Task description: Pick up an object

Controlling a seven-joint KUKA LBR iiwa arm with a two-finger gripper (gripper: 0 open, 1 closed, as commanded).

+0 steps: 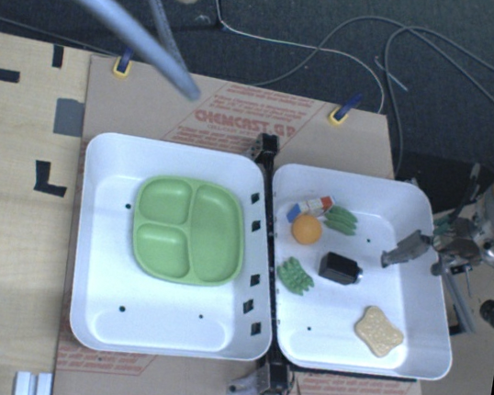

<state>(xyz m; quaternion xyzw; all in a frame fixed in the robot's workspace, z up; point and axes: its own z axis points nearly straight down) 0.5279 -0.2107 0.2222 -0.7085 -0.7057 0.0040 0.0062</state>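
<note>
Tan biscuit [379,332] — lumpy, rounded-square

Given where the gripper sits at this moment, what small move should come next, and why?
Probably a short move inward and down toward the black block. The gripper hangs at the right bin's right side with nothing between its fingers, and that block is the nearest object, lying apart from the orange ball and the tan sponge.

The left bin [91,242] holds a green divided tray [190,231]. In the right bin [431,356] lie an orange ball [306,230], two green pieces [296,275], a black block [340,269] and a tan biscuit-shaped piece [379,331]. The tool [403,251] hangs over the right bin's right side, holding nothing.
</note>
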